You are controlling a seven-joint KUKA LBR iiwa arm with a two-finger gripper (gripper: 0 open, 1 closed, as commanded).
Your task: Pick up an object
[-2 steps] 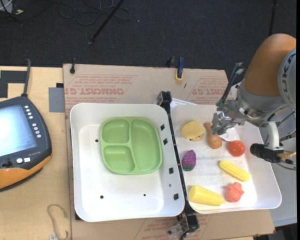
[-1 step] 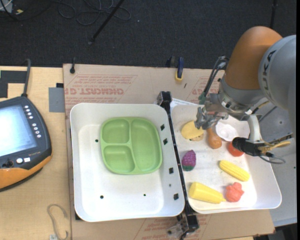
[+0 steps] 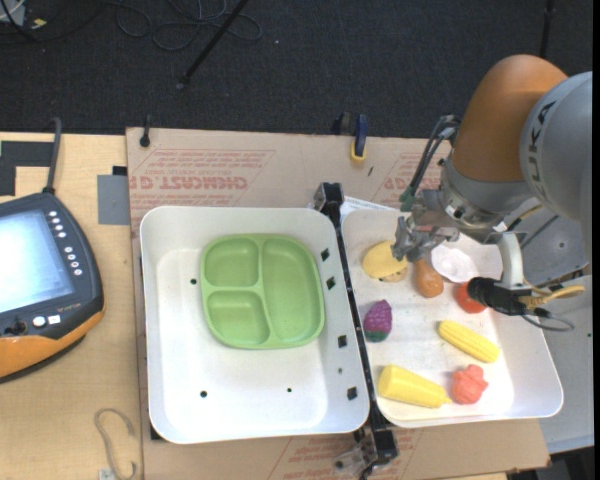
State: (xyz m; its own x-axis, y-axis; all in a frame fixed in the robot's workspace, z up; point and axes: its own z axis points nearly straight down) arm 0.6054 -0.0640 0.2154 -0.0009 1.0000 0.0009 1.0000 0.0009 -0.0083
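Observation:
The right bin (image 3: 540, 388) holds toy foods. A flat pale-yellow piece (image 3: 381, 262) lies at its upper left, with an orange-brown oval (image 3: 428, 281) just to its right. My gripper (image 3: 408, 245) hangs low over the right edge of the yellow piece, close beside the oval. Lower down lie a purple grape bunch (image 3: 378, 319), a corn cob (image 3: 468, 341), a yellow wedge (image 3: 411, 386) and a pink-red piece (image 3: 468, 384). A white round item (image 3: 453, 264) and a red piece (image 3: 471, 299) sit under the wrist.
The left bin (image 3: 170, 388) carries a green divided plate (image 3: 261, 291). A black divider (image 3: 345, 298) runs between the bins. A teach pendant (image 3: 30, 278) rests at the far left of the bench. The arm's body (image 3: 520, 138) looms over the right bin's back corner.

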